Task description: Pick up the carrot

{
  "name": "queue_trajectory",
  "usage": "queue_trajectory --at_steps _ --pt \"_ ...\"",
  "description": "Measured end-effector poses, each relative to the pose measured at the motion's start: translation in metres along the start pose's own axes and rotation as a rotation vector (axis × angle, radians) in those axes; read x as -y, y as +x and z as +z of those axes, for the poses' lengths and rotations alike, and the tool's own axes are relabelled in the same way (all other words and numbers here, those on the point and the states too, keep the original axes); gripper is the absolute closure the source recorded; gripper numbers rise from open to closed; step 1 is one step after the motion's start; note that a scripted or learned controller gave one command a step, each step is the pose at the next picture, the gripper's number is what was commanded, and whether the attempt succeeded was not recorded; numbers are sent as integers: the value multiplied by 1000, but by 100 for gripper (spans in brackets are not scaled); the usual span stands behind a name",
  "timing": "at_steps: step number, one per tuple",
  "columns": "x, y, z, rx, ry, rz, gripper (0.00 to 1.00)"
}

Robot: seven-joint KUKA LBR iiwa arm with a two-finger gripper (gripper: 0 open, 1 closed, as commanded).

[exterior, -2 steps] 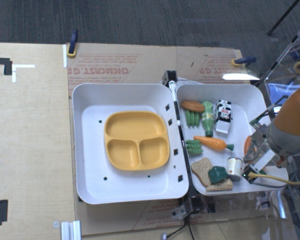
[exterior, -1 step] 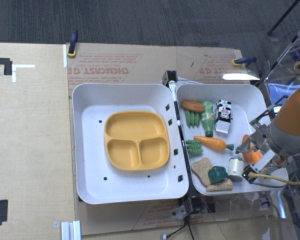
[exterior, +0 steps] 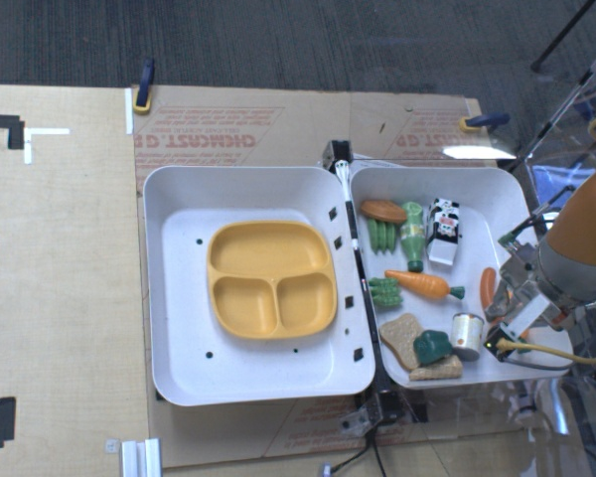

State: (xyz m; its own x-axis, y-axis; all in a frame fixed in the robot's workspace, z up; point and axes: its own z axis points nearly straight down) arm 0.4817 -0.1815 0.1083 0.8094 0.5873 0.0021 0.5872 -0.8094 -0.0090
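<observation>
A robotics lab setup, this: a plywood tabletop (exterior: 60,296) carries two white bins (exterior: 169,296), cardboard sheeting (exterior: 238,132) is held down by blue-and-yellow clamps (exterior: 143,85), black brackets (exterior: 7,129) sit screwed to the wood, and cables (exterior: 358,455) trail off the near edge over dark carpet (exterior: 278,23).

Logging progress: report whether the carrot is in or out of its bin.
In. The carrot lies flat on the right bin's floor, ungripped.

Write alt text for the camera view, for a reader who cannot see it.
A toy carrot lies untouched in the right bin among other toy food, while the robot's hand sits at that bin's right edge. The left bin holds a yellow divided plate.
</observation>
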Motion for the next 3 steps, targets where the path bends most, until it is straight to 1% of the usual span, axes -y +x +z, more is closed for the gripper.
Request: queue_trajectory --at_steps 1,2,3 --pt "0 0 0 0 0 1 0" --pt "-18 -8 14 -25 36 186 0" --pt "67 43 18 4 -3 2 0"
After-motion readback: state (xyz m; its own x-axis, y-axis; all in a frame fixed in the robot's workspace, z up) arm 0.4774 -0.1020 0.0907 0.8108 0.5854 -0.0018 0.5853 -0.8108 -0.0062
